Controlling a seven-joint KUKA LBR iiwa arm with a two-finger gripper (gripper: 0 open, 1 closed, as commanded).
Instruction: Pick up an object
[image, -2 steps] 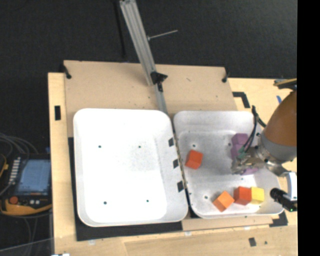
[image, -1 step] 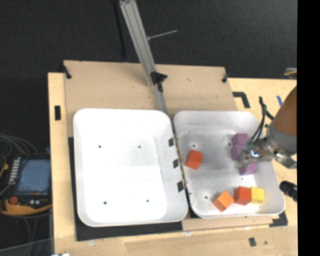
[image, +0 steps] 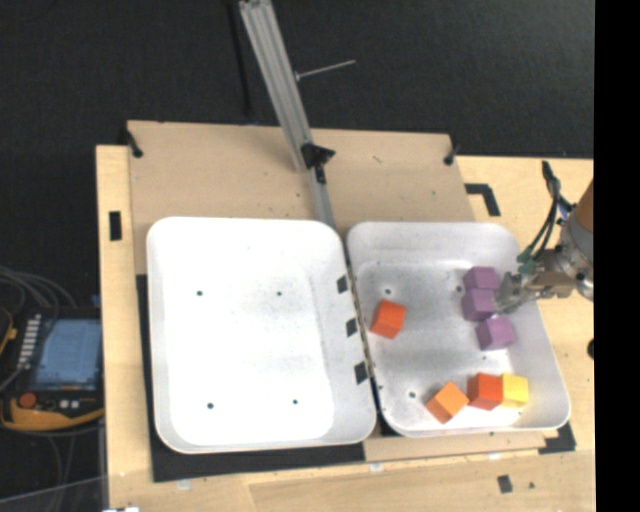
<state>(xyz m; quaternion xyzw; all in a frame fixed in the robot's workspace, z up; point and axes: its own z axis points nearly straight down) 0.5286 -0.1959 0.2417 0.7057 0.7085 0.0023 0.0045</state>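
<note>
Grey pole (image: 285, 95) slants over bench (image: 250, 170); blue-screened pendant (image: 55, 365) lies left on floor.

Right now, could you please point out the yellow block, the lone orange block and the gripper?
yellow block (image: 515, 388), camera view, top face.
lone orange block (image: 388, 319), camera view, top face.
gripper (image: 510, 288), camera view, fingertip end.

I see seven small blocks in the right bin (image: 420, 250). An orange block (image: 388, 319) lies alone near its left wall. Three purple blocks (image: 483, 292) cluster toward the right wall, the lowest one (image: 496, 332) slightly apart. Along the near edge, an orange block (image: 448, 401), a red block (image: 485, 390) and a yellow block (image: 515, 388) sit in a row.
</note>
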